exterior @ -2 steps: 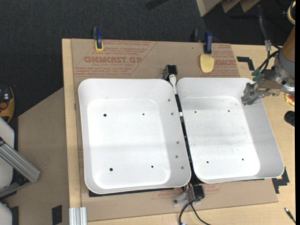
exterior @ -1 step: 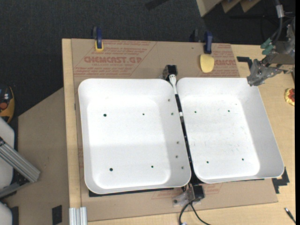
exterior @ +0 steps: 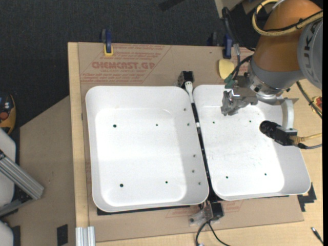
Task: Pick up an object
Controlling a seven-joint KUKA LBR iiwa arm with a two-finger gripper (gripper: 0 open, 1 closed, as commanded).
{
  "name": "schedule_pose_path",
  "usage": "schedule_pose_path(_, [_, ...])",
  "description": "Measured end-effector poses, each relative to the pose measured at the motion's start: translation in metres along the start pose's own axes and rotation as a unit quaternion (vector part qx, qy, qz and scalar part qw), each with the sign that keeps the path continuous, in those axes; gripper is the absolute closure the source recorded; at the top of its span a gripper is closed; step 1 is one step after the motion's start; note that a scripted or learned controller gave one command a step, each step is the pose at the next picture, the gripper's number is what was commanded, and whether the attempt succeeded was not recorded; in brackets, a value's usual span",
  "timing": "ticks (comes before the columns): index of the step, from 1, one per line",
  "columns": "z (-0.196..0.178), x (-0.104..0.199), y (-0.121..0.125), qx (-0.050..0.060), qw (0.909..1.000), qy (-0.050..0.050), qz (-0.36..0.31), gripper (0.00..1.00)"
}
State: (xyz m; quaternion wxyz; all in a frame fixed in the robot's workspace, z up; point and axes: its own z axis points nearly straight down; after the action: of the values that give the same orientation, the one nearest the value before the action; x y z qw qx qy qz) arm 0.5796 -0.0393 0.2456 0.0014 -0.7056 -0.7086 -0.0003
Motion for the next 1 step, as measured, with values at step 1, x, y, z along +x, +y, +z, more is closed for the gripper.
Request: schedule_pose_path(1, [-0.1532,0.0496,0.0446,-0.01,0.9999,-0.001,-0.001,1.0])
